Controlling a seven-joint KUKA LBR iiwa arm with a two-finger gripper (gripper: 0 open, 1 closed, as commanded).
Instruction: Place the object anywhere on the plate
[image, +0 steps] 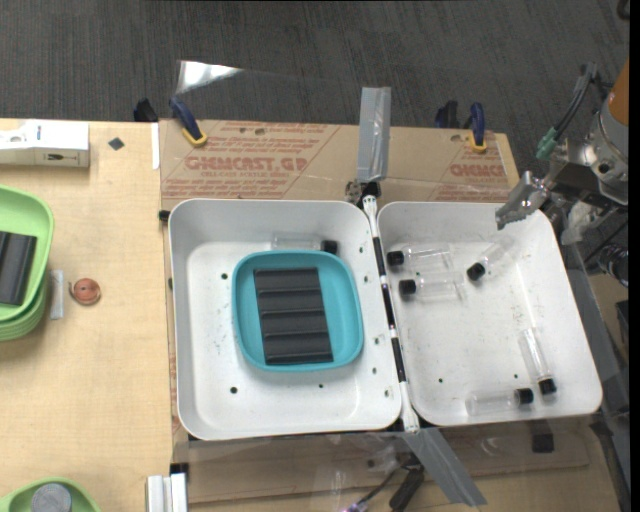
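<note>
Camera view: I saw the gripper (520, 205) at the right bin's (500, 390) far corner, holding nothing, fingers maybe apart | clear tubes (440, 272) lay there | step: picking | next: reach down, grab one, carry to teal plate (345, 290).

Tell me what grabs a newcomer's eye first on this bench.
The teal plate in the left bin, with a black ridged slab on it. Next, the clear black-capped tubes scattered across the right bin. The gripper hangs at that bin's far right corner.
</note>
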